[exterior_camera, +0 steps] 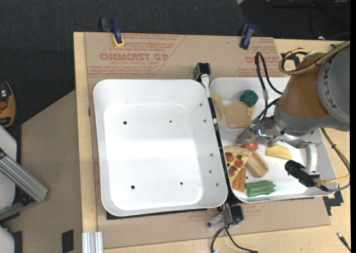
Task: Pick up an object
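Arm low over the right bin's toy food.

The left bin lies beside the right bin, where a slice of bread, a teal piece, a pizza slice, a carrot and a green pod lie. The gripper hangs just beside the bread; whether its grip is apart or together cannot be told.

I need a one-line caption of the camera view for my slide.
Arm's pincer lowered into the right bin among toy foods: pizza slice, green vegetable, bread slice.
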`<action>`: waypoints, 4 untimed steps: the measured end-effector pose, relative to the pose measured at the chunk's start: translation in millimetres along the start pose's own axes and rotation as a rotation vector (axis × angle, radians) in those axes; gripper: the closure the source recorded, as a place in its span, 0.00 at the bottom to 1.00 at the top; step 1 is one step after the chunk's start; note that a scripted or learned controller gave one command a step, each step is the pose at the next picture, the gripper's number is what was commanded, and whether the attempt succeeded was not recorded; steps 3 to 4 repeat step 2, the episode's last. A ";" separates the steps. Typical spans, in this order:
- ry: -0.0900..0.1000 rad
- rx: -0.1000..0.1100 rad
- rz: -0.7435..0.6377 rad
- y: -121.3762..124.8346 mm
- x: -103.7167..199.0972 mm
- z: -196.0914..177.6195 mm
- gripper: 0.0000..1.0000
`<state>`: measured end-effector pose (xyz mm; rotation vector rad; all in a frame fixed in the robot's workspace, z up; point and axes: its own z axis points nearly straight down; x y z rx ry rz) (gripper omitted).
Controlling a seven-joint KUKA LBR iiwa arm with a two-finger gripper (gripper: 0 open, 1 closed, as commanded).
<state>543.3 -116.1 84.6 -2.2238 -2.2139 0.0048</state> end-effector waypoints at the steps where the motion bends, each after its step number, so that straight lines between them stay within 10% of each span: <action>1: -0.001 -0.006 -0.003 2.5 2.0 -10.4 1.00; 2: 0.002 -0.020 -0.015 58.5 83.8 -107.2 1.00; 4: 0.002 -0.020 -0.015 58.5 83.8 -107.2 1.00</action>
